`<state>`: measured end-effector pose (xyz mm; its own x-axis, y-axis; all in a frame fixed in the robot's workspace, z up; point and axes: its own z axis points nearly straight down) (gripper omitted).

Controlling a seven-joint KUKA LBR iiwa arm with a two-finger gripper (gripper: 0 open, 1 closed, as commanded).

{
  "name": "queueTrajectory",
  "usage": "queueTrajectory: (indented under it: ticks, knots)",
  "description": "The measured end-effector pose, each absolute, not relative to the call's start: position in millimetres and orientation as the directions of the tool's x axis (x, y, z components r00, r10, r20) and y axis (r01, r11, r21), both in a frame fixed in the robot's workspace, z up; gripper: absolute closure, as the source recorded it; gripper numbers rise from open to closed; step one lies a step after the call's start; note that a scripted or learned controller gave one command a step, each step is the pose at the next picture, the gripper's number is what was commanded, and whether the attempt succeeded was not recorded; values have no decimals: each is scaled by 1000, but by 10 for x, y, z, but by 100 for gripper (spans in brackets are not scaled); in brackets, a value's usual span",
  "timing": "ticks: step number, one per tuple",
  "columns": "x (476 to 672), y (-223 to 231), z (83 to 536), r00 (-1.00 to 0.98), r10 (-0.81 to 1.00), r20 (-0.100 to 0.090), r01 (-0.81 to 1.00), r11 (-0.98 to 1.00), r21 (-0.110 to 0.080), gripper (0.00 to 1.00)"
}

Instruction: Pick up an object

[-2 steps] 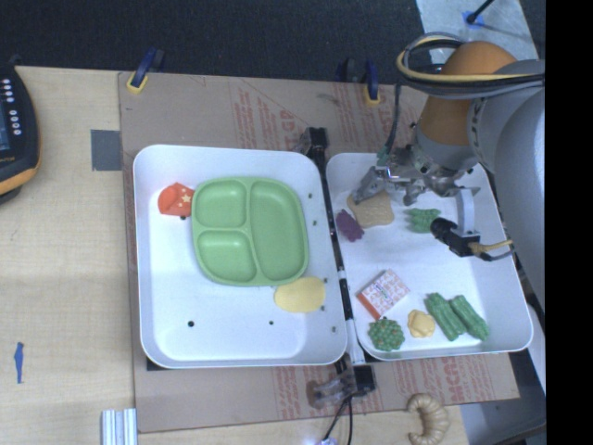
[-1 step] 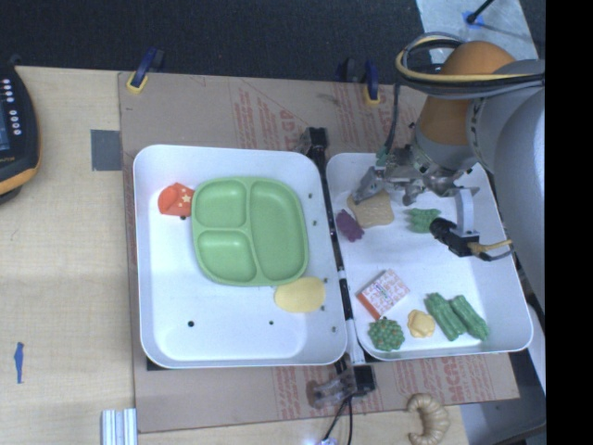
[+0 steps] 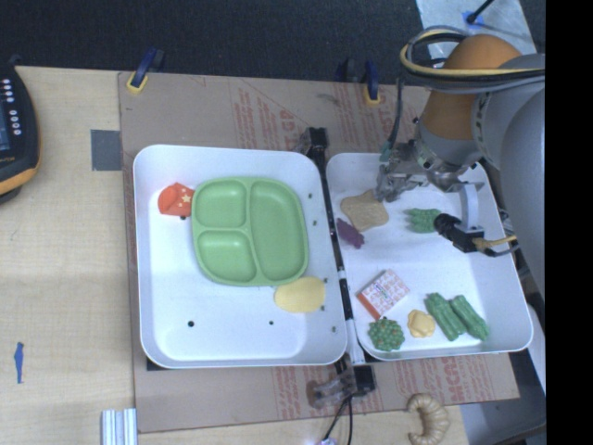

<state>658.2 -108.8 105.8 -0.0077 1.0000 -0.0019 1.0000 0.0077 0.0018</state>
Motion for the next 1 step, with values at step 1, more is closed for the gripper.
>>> queueTrajectory:
  ticks: [1]
  knots:
    - [6579, -1088, 1051, -8, 1000, -2, 1000, 8, 0, 0]
